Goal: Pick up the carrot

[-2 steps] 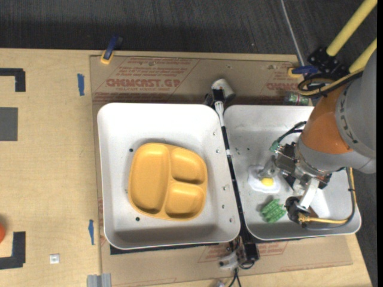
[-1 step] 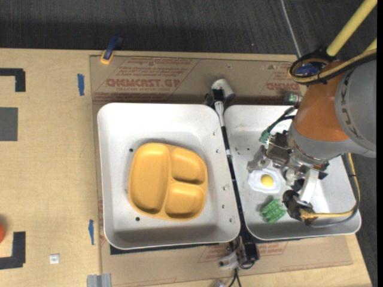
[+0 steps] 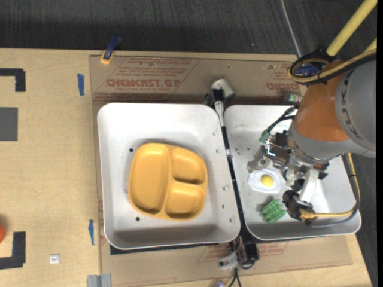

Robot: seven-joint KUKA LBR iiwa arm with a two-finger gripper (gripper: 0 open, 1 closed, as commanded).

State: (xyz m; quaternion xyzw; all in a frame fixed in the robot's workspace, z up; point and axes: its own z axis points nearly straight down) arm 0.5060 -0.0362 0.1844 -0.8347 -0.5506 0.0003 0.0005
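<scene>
Floor (image 3: 149, 11): dark grey carpet across the top of the view, with a thin pale cable running over it at a slant.

Tabletop (image 3: 48, 160): pale wood-coloured board that meets the carpet along a straight edge. Black tape marks (image 3: 13, 79) lie at its left side, with a grey square between them.

Cardboard sheet (image 3: 149, 79): brown with red print, lying flat on the tabletop under both bins.

Left bin (image 3: 114, 136): white and shallow. A yellow plate (image 3: 167, 181) with three compartments sits flat near its middle.

Right bin (image 3: 242, 130): white, edge to edge with the left bin. A black-and-white clamp (image 3: 220, 91) sits at the top of the seam between them.

Arm (image 3: 326, 118): grey with an orange band, reaching in from the right over the right bin and covering much of that bin's right half.

Tool (image 3: 278, 160): low over the right bin, just above the fried egg. Whether it is apart or together cannot be told from here, and nothing is seen clamped in it.

Carrot: its place cannot be told from this view.

Fried egg (image 3: 266, 181): white with a yellow yolk, flat on the right bin's floor, left of centre.

Green piece (image 3: 273, 210): small and ridged, just below the egg and apart from it.

Small items: a blue-and-yellow clip (image 3: 109, 49) at the sheet's top left corner, bits of blue tape (image 3: 81, 84) along its left edge, and a red-orange thing (image 3: 2, 232) cut off by the left border.
</scene>
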